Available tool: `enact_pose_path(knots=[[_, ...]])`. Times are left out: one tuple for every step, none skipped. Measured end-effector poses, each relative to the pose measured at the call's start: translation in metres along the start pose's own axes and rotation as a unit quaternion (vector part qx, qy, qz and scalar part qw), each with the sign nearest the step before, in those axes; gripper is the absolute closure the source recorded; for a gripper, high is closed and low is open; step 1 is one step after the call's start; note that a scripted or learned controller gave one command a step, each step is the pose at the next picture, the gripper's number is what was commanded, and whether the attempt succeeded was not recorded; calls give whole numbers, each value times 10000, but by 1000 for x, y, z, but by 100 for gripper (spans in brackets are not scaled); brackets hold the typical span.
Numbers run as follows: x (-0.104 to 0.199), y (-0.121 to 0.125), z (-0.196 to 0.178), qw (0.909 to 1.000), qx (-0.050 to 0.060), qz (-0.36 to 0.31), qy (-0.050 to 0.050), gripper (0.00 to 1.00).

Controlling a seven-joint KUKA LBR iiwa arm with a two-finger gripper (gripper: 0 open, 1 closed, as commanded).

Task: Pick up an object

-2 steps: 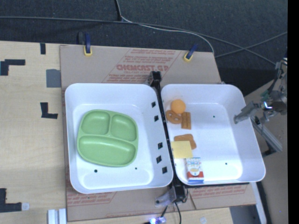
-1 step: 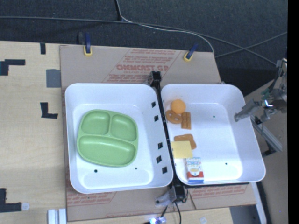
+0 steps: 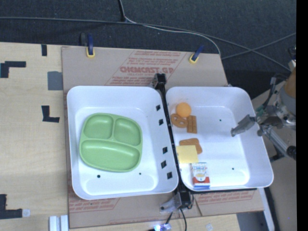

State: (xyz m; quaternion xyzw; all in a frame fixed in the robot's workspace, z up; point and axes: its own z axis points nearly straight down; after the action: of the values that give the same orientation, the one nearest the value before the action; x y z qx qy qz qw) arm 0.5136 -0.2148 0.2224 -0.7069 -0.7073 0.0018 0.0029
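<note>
objects for picking lie in the right bin (image 3: 240, 100), all near its left wall: an orange ball (image 3: 183, 109) at the top, a pretzel (image 3: 178, 121) just under it, and a brown bar (image 3: 191, 124) beside the pretzel. lower we see a brown cracker (image 3: 191, 144), a yellow square block (image 3: 187, 154) touching it from below, and then a small carton (image 3: 200, 173) with red and blue print near the front wall. the gripper (image 3: 239, 127) reaches in from the right side, above the right part of this bin, well apart from all these objects. whether it is spread or pressed together we cannot tell, and we see nothing held in it. in the left bin (image 3: 77, 100) lies a green divided plate (image 3: 111, 142). both bins stand on a cardboard sheet (image 3: 144, 66) on the table (image 3: 24, 129).
</note>
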Motion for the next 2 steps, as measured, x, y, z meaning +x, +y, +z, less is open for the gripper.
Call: enact_pose_path(knots=[[2, -2, 44, 10000, -4, -1, -4, 0], [2, 6, 91, 10000, -4, -3, -4, 0]])
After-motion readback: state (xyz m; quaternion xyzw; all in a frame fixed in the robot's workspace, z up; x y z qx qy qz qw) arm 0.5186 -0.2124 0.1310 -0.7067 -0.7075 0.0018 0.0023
